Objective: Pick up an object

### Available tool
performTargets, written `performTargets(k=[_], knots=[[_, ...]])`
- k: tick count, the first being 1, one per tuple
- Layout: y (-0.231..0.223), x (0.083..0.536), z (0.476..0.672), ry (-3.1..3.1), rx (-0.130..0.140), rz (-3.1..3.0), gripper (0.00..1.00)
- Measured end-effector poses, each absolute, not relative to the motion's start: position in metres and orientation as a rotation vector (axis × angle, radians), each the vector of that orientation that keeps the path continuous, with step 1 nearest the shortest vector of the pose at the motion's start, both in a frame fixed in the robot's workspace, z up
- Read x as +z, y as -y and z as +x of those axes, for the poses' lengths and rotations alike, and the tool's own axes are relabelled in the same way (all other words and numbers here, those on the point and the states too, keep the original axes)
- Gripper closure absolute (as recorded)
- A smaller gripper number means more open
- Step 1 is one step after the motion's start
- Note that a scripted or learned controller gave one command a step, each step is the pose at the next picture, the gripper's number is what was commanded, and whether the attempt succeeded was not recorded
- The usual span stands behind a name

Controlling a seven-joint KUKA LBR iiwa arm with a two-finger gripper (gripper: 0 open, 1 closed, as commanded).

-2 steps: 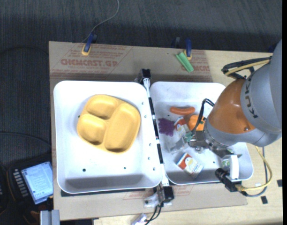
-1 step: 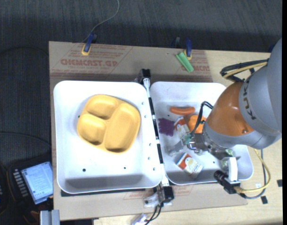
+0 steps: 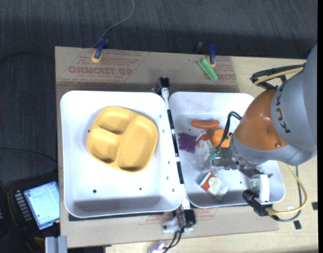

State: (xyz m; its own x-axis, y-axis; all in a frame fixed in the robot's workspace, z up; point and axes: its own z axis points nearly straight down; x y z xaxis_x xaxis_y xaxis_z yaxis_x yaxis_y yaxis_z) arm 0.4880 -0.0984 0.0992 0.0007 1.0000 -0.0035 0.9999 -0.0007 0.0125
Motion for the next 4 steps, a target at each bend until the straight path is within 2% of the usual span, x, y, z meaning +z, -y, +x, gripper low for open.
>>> performTargets(k=[1, 2, 3, 4], knots=[[0.098, 0.099, 0.488, -2.213, 0.009, 2.215, 0.00], [0.098, 0.109, 0.488, -2.213, 0.009, 2.214, 1.00], [0.098, 0.109, 0.488, -2.214, 0.009, 2.215, 0.00], [0.096, 0.088, 0.485, -2.217, 0.003, 2.219, 0.00]])
